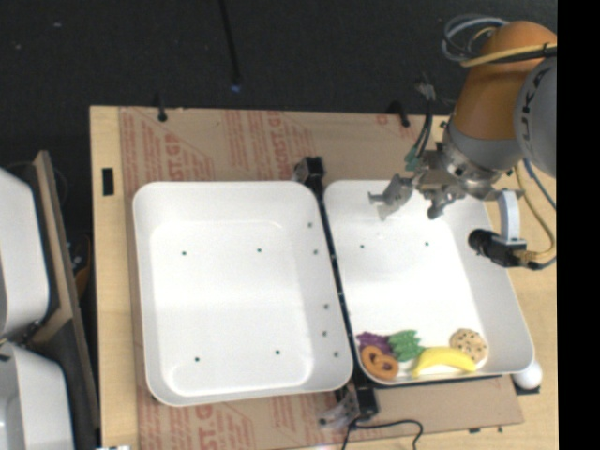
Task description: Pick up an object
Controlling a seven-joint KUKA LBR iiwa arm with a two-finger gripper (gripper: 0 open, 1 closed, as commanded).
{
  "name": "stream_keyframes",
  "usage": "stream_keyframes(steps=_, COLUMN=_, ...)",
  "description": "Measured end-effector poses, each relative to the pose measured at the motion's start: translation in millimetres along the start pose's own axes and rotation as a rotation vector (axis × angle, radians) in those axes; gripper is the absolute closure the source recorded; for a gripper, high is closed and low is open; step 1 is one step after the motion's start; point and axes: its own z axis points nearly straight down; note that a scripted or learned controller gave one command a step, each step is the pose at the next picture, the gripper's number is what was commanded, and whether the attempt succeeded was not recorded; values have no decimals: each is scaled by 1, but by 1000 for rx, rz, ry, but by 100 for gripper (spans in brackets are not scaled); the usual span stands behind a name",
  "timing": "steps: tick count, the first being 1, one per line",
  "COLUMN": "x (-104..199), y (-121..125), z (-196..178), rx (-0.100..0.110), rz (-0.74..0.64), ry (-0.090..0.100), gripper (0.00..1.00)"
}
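Banana [442, 362] beside cookie [468, 345], right bin [412, 270] | jaws [412, 200] spread wide, holding nothing

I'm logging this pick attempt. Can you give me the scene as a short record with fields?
end effector: open, nothing between its fingers, over the far end of the right bin
objects: toy banana, cookie, purple grapes, green leafy toy, orange doughnut-like toy
object location: clustered along the right bin's near edge
left bin: beside the right bin
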Motion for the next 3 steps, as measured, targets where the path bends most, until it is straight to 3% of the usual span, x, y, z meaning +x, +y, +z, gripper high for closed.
stream_keyframes(steps=1, x=0, y=1, z=-4, rx=-8, rz=-1, ry=0, gripper=0)
stream_keyframes(steps=3, x=3, y=4, z=82, rx=-4, rz=0, ry=0, gripper=0)
